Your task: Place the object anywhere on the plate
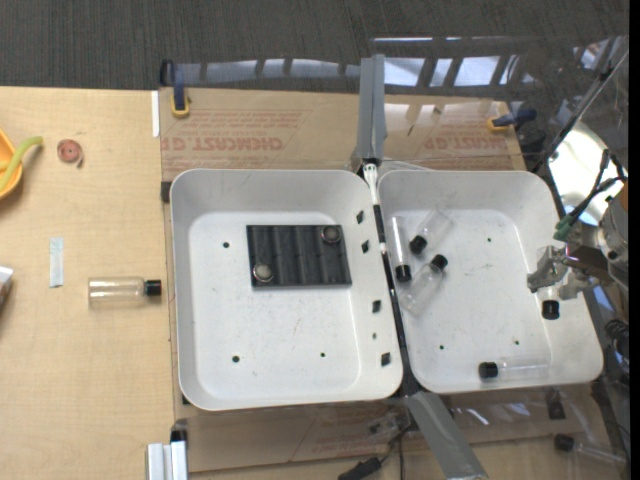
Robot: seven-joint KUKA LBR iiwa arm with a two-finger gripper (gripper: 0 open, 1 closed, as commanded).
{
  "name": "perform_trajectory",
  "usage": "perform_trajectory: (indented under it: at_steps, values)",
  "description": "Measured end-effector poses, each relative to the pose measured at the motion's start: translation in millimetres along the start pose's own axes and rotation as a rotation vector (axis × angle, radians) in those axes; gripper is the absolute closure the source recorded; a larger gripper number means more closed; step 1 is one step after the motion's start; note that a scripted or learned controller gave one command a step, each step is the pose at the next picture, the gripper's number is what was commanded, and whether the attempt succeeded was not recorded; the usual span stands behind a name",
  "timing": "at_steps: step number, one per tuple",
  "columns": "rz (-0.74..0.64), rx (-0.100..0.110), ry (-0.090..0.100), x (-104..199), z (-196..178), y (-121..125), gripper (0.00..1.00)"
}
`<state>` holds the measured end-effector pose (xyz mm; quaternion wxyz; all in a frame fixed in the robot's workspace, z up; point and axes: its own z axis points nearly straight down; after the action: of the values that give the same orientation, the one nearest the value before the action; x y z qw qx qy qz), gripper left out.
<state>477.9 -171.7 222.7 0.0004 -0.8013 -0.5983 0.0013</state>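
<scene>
A dark grey ribbed plate point(300, 256) lies flat in the left bin point(200, 348), with a small round knob at its top right corner and another at its bottom left. Several clear vials with black caps lie in the right bin point(480, 318): a cluster near its left wall point(418, 253) and one along the front wall point(512, 369). My gripper point(552, 271) hangs over the right bin's right edge, far from the plate. A black-capped piece point(550, 309) sits just below the gripper; whether it is touching is unclear.
On the wooden table to the left lie a clear bottle with a black cap point(122, 289), a small white strip point(56, 262), a red disc point(68, 150) and an orange bowl point(6, 166). Cardboard and a metal frame stand behind the bins.
</scene>
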Motion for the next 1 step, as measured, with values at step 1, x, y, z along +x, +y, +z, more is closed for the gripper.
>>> perform_trajectory:
  at_steps: [1]
  values:
    - [0.069,0.001,-0.001,41.4,-48.9,87.7,1.00]
